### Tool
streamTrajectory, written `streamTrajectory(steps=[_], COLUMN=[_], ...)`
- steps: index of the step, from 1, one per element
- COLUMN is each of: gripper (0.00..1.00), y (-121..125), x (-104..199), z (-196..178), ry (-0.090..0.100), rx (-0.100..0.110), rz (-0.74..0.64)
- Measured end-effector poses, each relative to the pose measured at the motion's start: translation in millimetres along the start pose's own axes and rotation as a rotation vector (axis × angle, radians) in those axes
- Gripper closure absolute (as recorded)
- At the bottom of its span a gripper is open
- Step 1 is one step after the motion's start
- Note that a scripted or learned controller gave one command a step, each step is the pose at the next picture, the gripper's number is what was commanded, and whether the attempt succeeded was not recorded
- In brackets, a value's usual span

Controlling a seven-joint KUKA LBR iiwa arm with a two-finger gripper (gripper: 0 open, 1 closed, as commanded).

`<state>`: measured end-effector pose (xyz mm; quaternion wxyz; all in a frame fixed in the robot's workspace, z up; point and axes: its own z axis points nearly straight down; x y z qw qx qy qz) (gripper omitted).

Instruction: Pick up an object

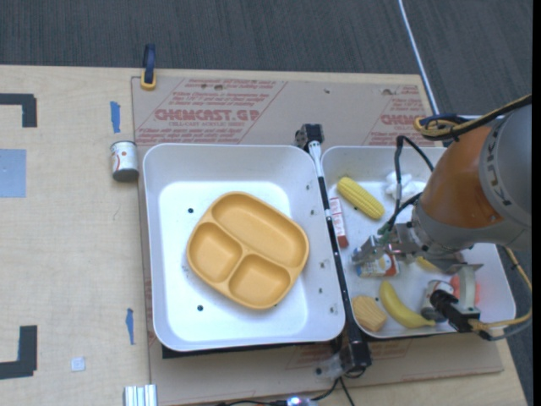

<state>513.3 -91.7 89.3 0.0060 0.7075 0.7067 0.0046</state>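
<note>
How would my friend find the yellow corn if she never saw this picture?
Start at the right-hand shallow white bin, where the grey and orange robot arm reaches in. Look near its back left corner for the bumpy yellow plastic corn cob. The smooth curved yellow banana lies nearer the front.

The arm [486, 189] runs off the right edge and covers much of the right bin [372, 155]. The gripper [378, 255] is a dark tangle; its fingers blur into a small red-and-white item [385, 266] beneath. A white lump [397, 183] is partly hidden behind the wrist
</note>
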Motion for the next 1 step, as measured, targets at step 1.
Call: streamTrajectory(steps=[1], gripper=[1.00], y=[1.4], x=[-3.2], z=[-11.7], ry=[-0.006], rx=[-0.006], rz=[0.002])
